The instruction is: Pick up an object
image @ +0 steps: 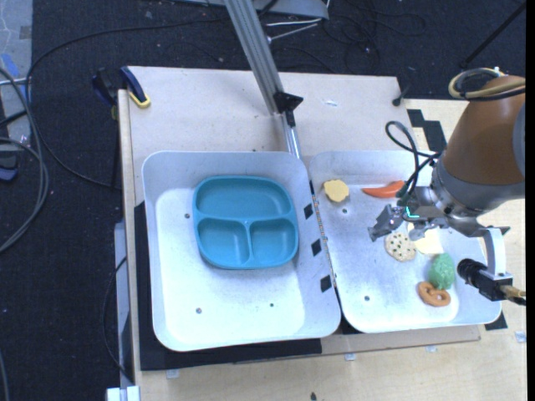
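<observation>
My gripper hangs over the right bin, its fingers spread open just left of and above a spotted cookie. Nothing sits between the fingers. Close by lie a pale yellow wedge, a green broccoli piece and a brown pretzel. Farther back in the same bin rest a yellow round piece and an orange carrot, partly behind the arm.
The left bin holds a blue divided plate. A metal pole slants down to the seam between the bins. Cables trail from the arm near the right bin's far edge.
</observation>
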`<state>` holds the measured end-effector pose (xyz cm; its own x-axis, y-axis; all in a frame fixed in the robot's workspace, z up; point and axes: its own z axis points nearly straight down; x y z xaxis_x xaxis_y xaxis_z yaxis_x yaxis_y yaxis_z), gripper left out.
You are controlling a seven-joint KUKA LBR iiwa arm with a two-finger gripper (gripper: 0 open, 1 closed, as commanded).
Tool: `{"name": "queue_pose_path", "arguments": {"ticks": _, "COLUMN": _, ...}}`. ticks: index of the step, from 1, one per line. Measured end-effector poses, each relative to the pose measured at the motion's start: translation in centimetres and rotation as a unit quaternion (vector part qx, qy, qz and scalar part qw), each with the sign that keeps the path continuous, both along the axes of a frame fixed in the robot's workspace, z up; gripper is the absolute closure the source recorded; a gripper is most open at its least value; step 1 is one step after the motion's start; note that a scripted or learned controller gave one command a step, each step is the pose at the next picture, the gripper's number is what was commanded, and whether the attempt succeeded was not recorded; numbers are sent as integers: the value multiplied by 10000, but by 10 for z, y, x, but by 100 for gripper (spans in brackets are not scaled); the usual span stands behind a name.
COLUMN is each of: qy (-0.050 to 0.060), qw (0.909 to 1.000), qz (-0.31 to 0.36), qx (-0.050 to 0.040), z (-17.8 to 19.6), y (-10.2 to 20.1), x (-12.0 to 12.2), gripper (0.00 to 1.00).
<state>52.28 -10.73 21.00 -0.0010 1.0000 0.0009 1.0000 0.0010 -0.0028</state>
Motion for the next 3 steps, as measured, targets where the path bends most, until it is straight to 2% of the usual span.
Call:
{"name": "queue_pose_path", "arguments": {"ticks": 1, "qy": -7, "qw": 10000, "qz": 1, "qx": -2, "z": 1, "y": 0, "x": 0, "gripper": 0}}
{"name": "queue_pose_path", "arguments": {"ticks": 3, "qy": 7, "qw": 10000, "qz": -10, "qx": -2, "z": -115, "y": -2, "x": -7, "gripper": 0}}
